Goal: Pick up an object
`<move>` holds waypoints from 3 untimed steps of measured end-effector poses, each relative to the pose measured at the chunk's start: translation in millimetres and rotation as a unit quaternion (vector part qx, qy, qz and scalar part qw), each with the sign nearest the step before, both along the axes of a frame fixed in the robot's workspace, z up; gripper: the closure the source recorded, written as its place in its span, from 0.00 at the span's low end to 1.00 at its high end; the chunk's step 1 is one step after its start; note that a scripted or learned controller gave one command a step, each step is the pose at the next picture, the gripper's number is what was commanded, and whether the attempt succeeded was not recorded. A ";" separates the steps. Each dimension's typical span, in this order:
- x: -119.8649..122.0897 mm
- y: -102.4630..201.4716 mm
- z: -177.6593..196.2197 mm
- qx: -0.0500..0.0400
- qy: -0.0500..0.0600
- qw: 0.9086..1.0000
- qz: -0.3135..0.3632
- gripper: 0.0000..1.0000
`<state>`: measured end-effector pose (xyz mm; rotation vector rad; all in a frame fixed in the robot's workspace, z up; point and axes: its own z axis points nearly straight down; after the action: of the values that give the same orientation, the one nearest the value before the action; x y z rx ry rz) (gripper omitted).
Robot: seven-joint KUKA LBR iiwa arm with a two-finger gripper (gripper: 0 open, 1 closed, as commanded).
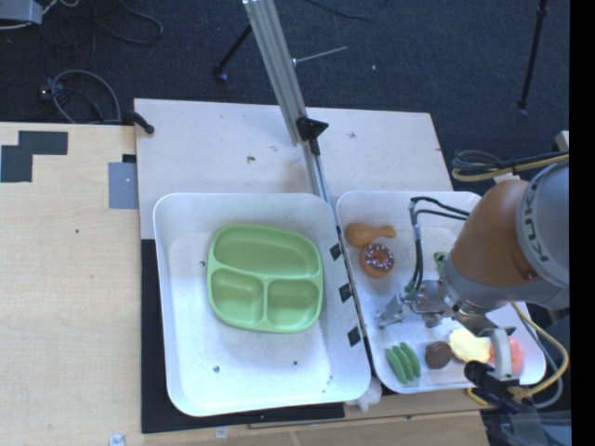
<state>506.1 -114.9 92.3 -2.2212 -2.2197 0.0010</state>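
Hand (395, 312) low in right bin (358, 342) middle, finger state can't tell, nothing visibly held; bean (403, 361) lies near front edge, so center over it before closing, avoid brown piece (437, 354) beside.

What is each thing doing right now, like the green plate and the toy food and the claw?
Green plate: flat in the left bin, nothing on it.
Donut: lying in the right bin.
Chicken leg: lying beside the donut.
Green beans: lying near the front rim.
Claw: low over the right bin, holding nothing.
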 end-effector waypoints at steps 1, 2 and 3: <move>-0.5 -1.0 10.3 0.001 0.001 1.000 -0.003 1.00; 6.6 -7.7 68.7 -0.001 -0.002 1.000 0.000 1.00; 6.1 -15.6 113.4 -0.001 -0.002 1.000 0.001 1.00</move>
<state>512.2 -130.5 205.7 -2.2225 -2.2237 -0.0018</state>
